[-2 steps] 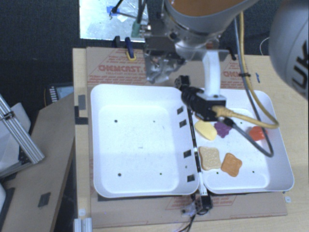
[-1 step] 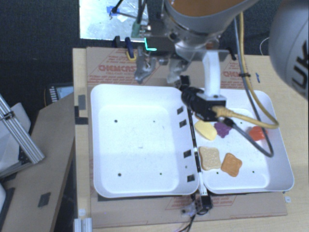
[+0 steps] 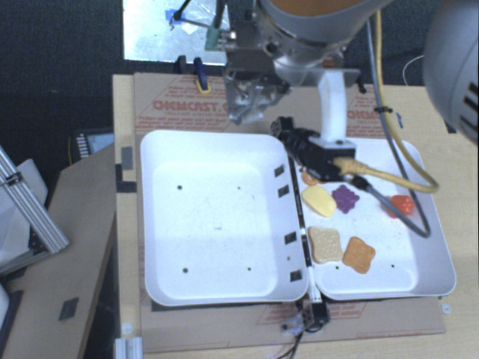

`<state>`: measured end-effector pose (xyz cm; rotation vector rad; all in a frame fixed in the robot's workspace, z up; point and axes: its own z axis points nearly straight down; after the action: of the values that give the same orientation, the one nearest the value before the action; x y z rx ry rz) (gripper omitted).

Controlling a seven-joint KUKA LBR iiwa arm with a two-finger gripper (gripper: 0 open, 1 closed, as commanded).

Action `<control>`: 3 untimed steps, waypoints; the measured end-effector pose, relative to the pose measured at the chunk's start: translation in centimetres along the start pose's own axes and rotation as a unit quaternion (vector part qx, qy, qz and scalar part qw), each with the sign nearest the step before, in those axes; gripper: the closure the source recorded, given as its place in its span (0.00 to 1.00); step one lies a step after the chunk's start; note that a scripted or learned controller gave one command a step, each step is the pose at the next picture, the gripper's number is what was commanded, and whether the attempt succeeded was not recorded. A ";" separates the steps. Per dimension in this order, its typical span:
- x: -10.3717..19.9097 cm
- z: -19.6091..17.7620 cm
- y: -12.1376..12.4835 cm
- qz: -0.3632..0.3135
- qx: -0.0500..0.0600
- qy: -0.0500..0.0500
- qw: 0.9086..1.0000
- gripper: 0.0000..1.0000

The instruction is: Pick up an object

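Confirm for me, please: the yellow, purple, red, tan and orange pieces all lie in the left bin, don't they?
Not quite. The camera view shows the yellow piece, purple piece, red piece, tan piece and orange piece all lying in the right bin, not the left.

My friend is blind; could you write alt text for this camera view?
A grey robot arm's hand hangs above the far edge of the left white bin. The right bin holds small toy foods: yellow, purple, red, toast-like pieces.
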<state>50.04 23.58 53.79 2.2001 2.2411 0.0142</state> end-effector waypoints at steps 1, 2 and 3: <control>0.0 0.0 0.0 -0.001 0.000 0.000 1.000 0.00; 0.0 0.0 0.0 -0.001 0.000 0.000 1.000 0.00; 0.0 0.0 0.0 -0.001 0.000 0.000 1.000 0.00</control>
<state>50.04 23.58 53.78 2.1990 2.2422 0.0140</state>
